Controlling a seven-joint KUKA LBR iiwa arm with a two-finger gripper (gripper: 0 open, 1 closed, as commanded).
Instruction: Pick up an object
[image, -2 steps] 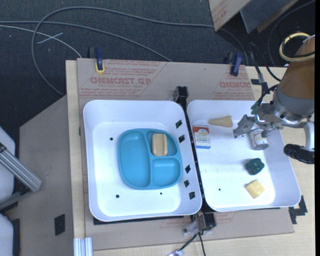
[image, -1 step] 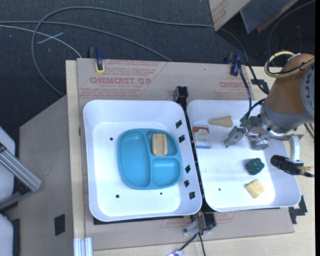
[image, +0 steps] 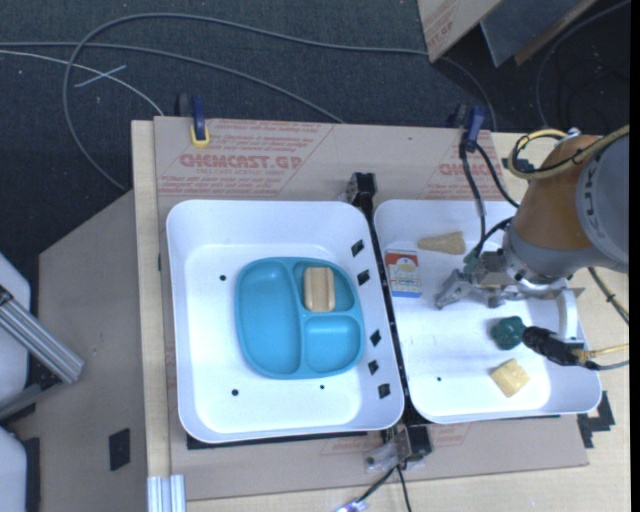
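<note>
Hovering over the right bin (image: 430, 400), the gripper (image: 462, 288) spreads its fingers wide and grips nothing. Nearest it within that bin sits a small carton (image: 403, 272), just beyond the fingertips; a teal lump (image: 507, 331) lies beside the wrist. Closing here would likely catch air, or nudge the carton against the bin's wall.

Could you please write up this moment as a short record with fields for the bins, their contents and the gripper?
left bin: holds a blue divided plate with a tan block in its upper right compartment
right bin: small red and white carton, tan wedge, dark green object, pale yellow chunk
gripper: low over the right bin, between carton and green object; nothing seen between its fingers
</note>
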